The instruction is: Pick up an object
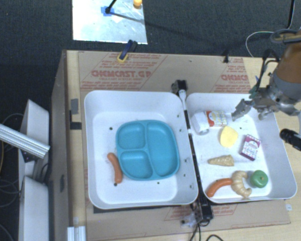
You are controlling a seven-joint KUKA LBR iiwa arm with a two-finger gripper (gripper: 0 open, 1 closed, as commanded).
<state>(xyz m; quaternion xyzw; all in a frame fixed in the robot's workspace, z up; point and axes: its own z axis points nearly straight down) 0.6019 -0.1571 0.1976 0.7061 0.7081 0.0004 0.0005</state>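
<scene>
2 shallow white bins sit side by side; the right bin (290, 170) holds a white bottle with a red label (208, 120), a yellow lemon-shaped piece (229, 136), a small maroon carton (250, 147), a tan cone (221, 160), an orange sausage (218, 186), a beige croissant shape (240, 182) and a green ball (259, 178); the grey two-finger gripper (255, 108) hovers over that bin's upper right, fingers spread, pinching nothing; the left bin (98, 134) holds a blue divided plate (147, 149).

Desk (140, 69) is carrying two white bins: left bin (98, 134) and right bin (286, 179) sitting side by side, touching mid-desk.
</scene>
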